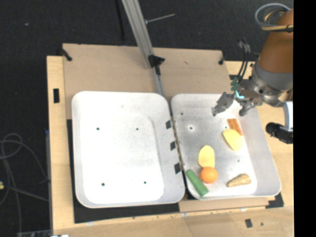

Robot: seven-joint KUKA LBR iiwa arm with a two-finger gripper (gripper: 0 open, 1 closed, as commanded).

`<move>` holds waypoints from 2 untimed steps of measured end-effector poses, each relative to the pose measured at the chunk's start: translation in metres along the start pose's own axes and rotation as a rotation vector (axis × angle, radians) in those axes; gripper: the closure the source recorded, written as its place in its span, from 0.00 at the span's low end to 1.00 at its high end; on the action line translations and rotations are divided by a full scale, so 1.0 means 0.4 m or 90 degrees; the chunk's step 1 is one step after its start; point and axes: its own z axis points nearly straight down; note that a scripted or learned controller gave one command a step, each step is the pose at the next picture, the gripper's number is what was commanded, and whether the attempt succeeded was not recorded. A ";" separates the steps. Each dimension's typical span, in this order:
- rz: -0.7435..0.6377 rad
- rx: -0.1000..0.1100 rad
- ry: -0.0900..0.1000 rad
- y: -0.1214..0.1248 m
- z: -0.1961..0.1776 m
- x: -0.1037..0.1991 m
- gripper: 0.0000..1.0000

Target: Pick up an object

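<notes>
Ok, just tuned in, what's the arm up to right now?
The gripper sits over the far part of the right bin, fingers spread, with nothing between them. Just below it in the view lie a small orange-red piece and a yellow piece. Nearer the front are another yellow piece, an orange ball, a green stick and a tan wedge. Nothing has been picked up.

Two white bins (123, 147) are sitting on a tan bench (57, 132); the right one is holding an orange ball (209, 175), green stick (196, 182), two yellow pieces (207, 156) and a brown wedge (239, 180) at five o'clock.
</notes>
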 end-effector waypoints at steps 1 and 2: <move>0.000 -0.003 0.000 0.002 -0.006 0.000 0.00; 0.003 0.002 -0.001 -0.002 0.151 0.006 0.00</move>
